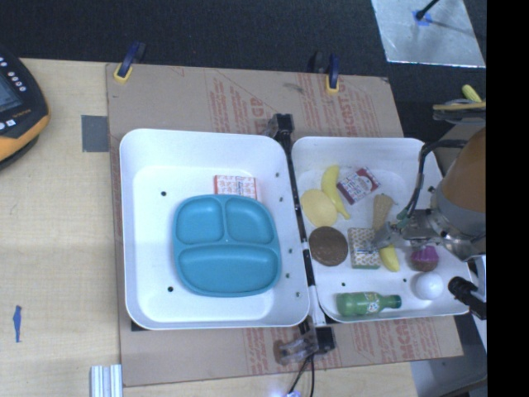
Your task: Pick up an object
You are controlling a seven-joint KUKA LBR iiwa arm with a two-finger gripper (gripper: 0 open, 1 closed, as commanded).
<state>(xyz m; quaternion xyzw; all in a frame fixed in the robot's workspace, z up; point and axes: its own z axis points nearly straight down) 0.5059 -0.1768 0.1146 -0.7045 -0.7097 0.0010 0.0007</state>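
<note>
My pincer [388,240] hangs low in the right bin [368,145] near its right edge, beside the small yellow piece [389,260] — grip state I cannot tell. Step: closing in; next, a clean descent.

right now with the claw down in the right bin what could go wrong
1. The claw sits among tightly packed items: the patterned square packet, small yellow piece and tan stick. It may pinch two or nudge them apart.
2. The purple ball and white ball nearby look round and could roll if bumped.
</note>
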